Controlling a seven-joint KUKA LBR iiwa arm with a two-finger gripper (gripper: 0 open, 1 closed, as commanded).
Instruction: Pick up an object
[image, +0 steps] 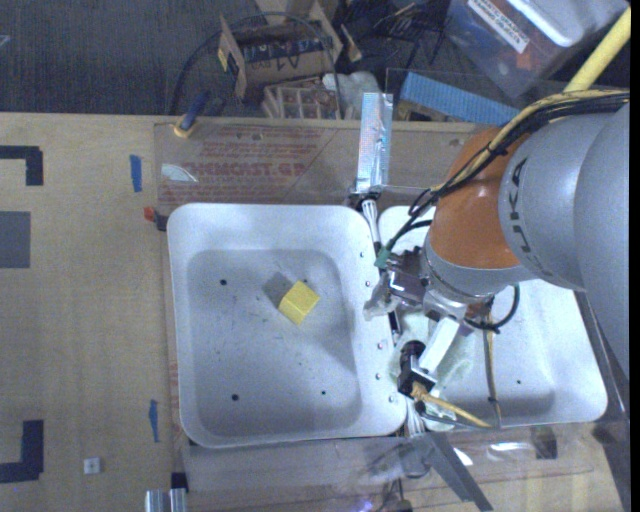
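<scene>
Arm (575, 170): grey link nearest the lens, reaching in from the right and covering much of the right bin; orange band (478, 225) just above the wrist.
Gripper (386, 298): hangs below the wrist over the shared rim between the two bins, near the middle of that rim. Whether it is open or closed cannot be told, as the wrist body hides it from above; nothing can be seen in its hold.
Yellow block (298, 301): the task's thing, a small cube-like piece on the floor of the left bin, a little toward the back edge from centre, turned cornerwise to the walls. It touches no wall and lies apart from the gripper, to the gripper's side across the rim.
Left bin (185, 300): shallow, white, with sloping walls and a flat floor dotted with small dark holes; the block is its one loose content.
Right bin (565, 385): white, front right corner bare; the rest lies under the arm, so its contents cannot be judged.
Bench (80, 300): pale wood bearing both bins side by side.
Placement, judged: the block's free sides leave room for a grasp from above.
Stage, judged: approach not yet made; the gripper must cross the rim, align to the block's turned faces, then descend.
</scene>
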